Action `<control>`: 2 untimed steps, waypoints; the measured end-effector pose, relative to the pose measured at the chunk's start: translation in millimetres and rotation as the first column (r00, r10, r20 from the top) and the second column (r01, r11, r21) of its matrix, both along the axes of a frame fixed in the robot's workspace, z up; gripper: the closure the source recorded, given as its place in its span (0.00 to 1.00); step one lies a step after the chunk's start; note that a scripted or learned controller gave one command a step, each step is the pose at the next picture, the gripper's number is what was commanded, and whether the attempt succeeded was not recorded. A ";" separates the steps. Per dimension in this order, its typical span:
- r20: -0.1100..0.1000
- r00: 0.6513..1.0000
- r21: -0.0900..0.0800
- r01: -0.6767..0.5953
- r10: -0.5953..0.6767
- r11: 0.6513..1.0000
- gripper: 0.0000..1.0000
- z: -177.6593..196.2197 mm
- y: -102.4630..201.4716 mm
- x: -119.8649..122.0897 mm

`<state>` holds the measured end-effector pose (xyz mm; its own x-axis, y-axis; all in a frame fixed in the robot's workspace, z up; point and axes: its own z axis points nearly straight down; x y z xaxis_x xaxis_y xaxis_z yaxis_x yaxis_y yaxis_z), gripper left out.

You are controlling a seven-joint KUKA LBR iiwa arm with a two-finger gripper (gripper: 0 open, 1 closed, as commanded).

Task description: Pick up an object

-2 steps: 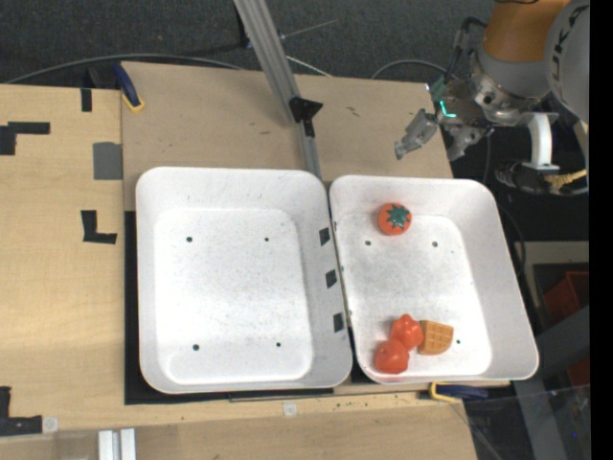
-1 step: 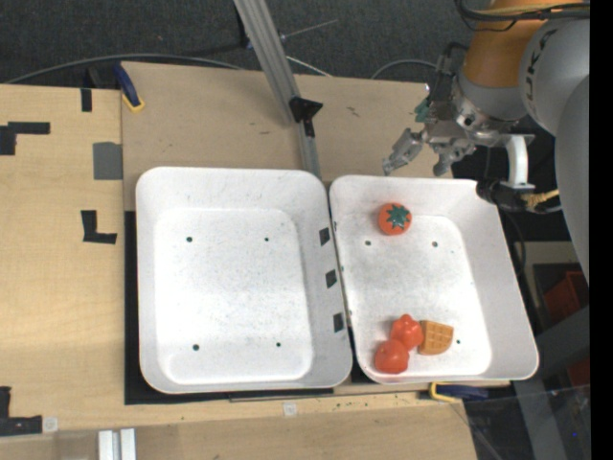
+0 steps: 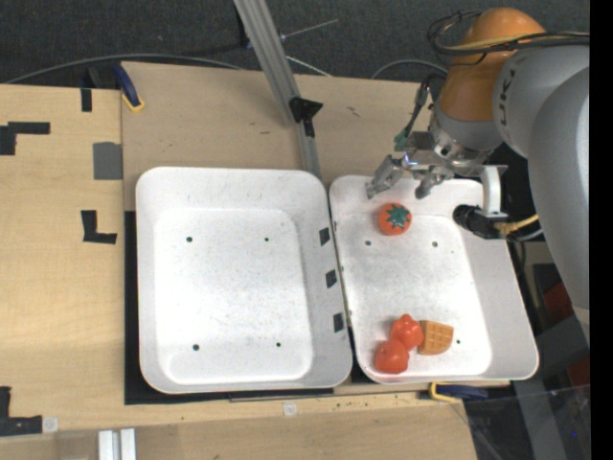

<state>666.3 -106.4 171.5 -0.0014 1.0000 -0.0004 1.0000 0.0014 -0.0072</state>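
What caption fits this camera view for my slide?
End effector, fingers spread, poised above a tomato in the right bin; three more toy foods sit nearer.

1. The light is bright and even, and it seems to come from above.
2. The two white bins (image 3: 239, 276) look very bright, almost washed out, but there is no sharp glare spot.
3. Shadows are soft and small. A thin dark one runs under the bins at 6 o'clock.
4. The big grey arm (image 3: 560, 151) at 3 o'clock is close and looks a bit blurry.
5. The dark floor at 12 o'clock is dim and grainy.
6. The whole picture is a little fuzzy.
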 end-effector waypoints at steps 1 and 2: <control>-0.001 1.000 0.000 0.000 0.000 1.000 0.00 -65.3 0.5 -0.7; 0.005 1.000 0.000 -0.002 0.002 1.000 1.00 -50.5 1.2 1.5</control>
<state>667.8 -105.1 120.9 -0.0036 1.0000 -0.0007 1.0000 0.0036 -0.0021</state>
